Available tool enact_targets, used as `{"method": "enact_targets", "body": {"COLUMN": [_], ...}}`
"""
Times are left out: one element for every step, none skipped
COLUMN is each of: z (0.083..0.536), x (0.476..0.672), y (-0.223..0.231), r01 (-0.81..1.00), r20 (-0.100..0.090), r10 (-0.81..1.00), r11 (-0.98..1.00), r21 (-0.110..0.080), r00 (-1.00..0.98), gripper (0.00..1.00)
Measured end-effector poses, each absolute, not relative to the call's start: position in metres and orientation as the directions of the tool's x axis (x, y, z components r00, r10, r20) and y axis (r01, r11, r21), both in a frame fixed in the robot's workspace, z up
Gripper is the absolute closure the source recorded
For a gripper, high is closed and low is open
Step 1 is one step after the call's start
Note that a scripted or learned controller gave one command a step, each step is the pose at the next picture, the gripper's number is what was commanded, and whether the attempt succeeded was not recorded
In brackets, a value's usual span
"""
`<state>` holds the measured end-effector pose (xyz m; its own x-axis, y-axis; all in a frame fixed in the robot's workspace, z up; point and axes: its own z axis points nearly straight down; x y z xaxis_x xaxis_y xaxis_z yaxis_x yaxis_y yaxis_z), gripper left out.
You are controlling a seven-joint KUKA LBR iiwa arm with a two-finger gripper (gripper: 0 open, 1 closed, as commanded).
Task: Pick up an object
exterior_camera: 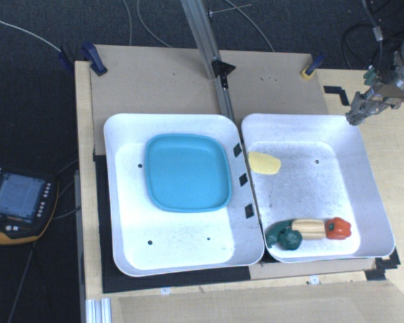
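Observation:
In the right bin [363,173], a yellow flat piece [264,163] lies near the upper left corner. Along the bin's front edge lie a dark green lump [283,237], a tan cylinder [308,228] and a red piece [337,228], packed in a row. My gripper [358,115] hangs at the far right, above the right bin's back right corner, well away from all these objects. Nothing shows between its fingers.
The left bin [121,180] holds a blue square plate [188,172]. A metal rail [209,42] slants down to the gap between the bins. A handheld pendant [17,204] lies off the bench at the left. Blue and yellow clamps sit at the bench's back corners.

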<state>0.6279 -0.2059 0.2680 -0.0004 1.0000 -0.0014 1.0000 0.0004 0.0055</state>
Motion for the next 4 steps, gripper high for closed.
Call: {"method": "enact_targets", "body": {"z": [0.262, 0.248, 0.254, 0.249], "x": [0.628, 0.626, 0.615, 0.599], "y": [-0.144, -0.089, -0.04, 0.016], "r01": [1.0, 1.0, 1.0, 1.0], "r20": [0.001, 0.001, 0.001, 0.001], "r10": [1.0, 1.0, 1.0, 1.0], "r11": [0.005, 0.005, 0.005, 0.005], "r21": [0.001, -0.001, 0.001, 0.0], "r00": [-0.005, -0.005, -0.005, -0.005], "gripper": [1.0, 1.0, 1.0, 1.0]}}
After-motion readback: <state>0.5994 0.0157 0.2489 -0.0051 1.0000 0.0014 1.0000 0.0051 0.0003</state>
